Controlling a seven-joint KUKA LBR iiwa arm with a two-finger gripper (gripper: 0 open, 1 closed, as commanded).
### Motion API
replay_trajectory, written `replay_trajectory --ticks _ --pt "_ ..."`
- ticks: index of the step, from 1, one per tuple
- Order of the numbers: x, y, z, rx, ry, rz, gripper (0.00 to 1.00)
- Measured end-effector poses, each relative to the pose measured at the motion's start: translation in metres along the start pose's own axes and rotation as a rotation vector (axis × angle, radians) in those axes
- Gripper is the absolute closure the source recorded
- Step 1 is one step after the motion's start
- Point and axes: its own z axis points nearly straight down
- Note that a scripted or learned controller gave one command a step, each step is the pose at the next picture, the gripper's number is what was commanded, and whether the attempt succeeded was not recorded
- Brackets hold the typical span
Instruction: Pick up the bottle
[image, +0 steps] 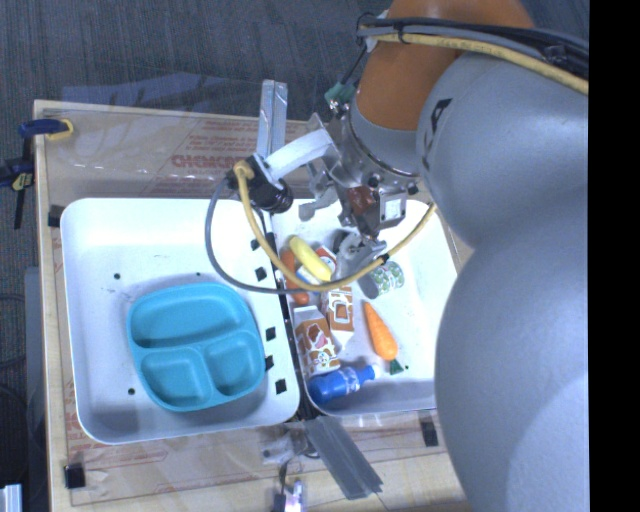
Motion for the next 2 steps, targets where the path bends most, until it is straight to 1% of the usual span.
replay_trajectory --ticks 1,2 --pt "0.023 -0.083 -0.054 -0.001 -0.002 0.026 0.0" --pt "-0.043 -0.029 -0.035 0.003 -0.007 -0.081 0.0"
